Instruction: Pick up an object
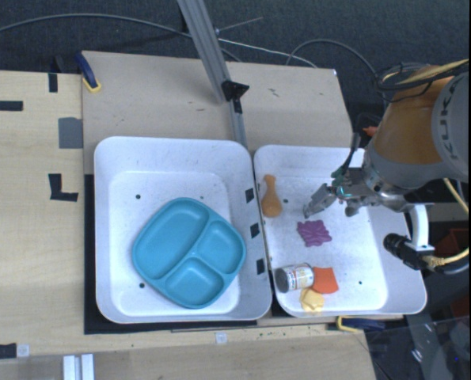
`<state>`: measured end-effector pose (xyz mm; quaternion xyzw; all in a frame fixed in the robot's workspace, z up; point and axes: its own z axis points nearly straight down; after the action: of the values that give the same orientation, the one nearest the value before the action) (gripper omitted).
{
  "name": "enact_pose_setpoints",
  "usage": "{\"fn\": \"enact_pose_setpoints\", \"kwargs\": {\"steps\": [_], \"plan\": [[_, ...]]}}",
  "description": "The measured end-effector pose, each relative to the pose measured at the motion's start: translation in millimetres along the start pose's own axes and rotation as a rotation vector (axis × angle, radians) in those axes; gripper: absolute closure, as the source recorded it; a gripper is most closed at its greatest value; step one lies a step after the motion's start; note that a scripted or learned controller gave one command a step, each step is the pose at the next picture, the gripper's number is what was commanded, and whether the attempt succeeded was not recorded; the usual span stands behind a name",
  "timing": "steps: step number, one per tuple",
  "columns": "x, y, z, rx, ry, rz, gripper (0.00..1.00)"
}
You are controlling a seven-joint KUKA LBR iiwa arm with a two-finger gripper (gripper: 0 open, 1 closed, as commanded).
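- Objects for picking lie in the right bin (393,291): a purple toy (314,232) near its middle, a tan drumstick-shaped piece (271,197) by the left wall, and a small can (294,278), an orange block (325,279) and a yellow piece (312,300) bunched at the near edge.
- Gripper (320,202) hangs over the right bin, just above and right of the purple toy, between it and the drumstick piece; nothing sits in it, and whether its fingers are spread or pressed together cannot be told.
- Left bin (108,212) holds a blue divided plate (189,252).
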<state>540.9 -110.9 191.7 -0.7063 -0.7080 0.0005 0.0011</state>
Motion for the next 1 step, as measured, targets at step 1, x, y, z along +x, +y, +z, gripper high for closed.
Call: {"fn": "enact_pose_setpoints", "kwargs": {"steps": [1], "plan": [[-0.1, 0.0, -0.1, 0.0, 0.0, 0.0, 0.0]]}}
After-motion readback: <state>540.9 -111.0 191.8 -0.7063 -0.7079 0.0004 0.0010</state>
